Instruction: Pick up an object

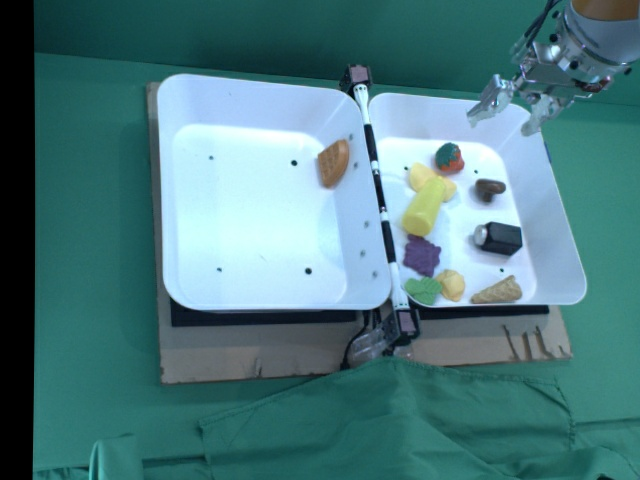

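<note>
The bench (100,218) is draped in green cloth, and a brown cardboard sheet (230,363) lies under two shallow white bins set side by side. The left bin (200,98) carries one thing, an orange waffle-like piece (334,162) leaning against its right wall near the far right corner. The right bin (560,258) carries the rest. A yellow bottle (424,208) lies slanted near the middle of that bin's left side, with a yellow lumpy piece (428,177) touching its far end. A black block with a pale end (497,236) lies toward the right wall. An ice-cream cone (497,290) rests near the near right corner. A purple leaf-shaped piece (421,254) sits just beside the near end of the bottle, and a green leafy piece (423,290) and a small yellow piece (451,284) touch each other along the near edge. A strawberry (449,156) sits toward the far edge, and a small brown piece (488,189) is near it on the right. The gripper (513,107) hangs above the far right corner of the right bin, fingers spread apart with nothing between them
</note>
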Controlling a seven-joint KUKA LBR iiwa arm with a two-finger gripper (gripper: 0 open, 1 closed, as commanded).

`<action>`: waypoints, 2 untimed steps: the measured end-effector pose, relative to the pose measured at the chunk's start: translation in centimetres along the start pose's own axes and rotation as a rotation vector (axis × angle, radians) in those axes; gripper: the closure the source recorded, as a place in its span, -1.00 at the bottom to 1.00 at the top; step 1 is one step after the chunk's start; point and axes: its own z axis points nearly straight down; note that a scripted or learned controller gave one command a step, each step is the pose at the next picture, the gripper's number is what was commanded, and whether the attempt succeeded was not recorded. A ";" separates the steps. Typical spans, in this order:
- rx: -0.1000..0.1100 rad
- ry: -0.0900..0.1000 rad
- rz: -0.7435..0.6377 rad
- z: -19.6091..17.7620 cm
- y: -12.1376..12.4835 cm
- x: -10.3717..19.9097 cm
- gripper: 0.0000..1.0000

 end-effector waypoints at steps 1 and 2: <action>-0.006 -0.003 -0.001 -1.5 3.0 0.4 -1.00; 0.010 0.001 0.000 9.0 2.3 1.5 -1.00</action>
